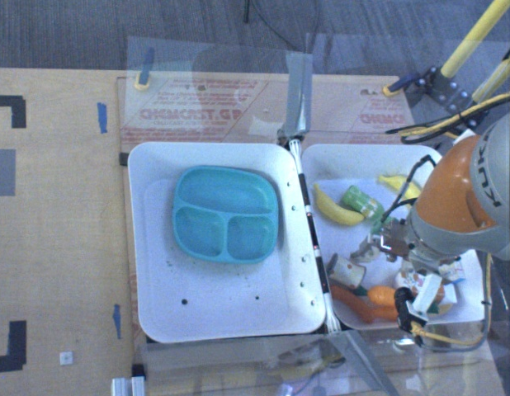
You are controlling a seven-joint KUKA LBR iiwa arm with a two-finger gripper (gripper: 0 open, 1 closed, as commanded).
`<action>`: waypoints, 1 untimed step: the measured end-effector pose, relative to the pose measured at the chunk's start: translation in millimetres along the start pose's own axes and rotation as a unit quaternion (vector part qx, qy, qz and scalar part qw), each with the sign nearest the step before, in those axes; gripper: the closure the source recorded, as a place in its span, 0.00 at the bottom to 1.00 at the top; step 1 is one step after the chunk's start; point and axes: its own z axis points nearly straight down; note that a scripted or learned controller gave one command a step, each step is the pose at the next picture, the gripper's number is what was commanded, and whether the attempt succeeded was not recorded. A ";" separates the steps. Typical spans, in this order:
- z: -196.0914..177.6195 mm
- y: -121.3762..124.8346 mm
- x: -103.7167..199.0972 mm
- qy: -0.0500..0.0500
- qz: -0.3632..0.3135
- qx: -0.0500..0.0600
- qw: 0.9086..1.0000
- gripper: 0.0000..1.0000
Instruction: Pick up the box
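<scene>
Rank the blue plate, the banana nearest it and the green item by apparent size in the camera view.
Largest: blue plate.
Next: banana.
Smallest: green item, though its right end may be partly hidden.

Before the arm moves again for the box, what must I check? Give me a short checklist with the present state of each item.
1. Gripper over the right bin: ok.
2. Box in plain view, near that bin's left wall: ok.
3. Gripper straight above the box: not ok, it stands to the box's right in the view.
4. Free room around the box: not ok, the carrot lies close beside it.
5. Banana apart from the box: ok.
</scene>
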 end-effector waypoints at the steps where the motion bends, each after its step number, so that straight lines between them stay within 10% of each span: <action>1: 0.0 0.2 -0.1 0.000 0.000 0.000 1.000 0.00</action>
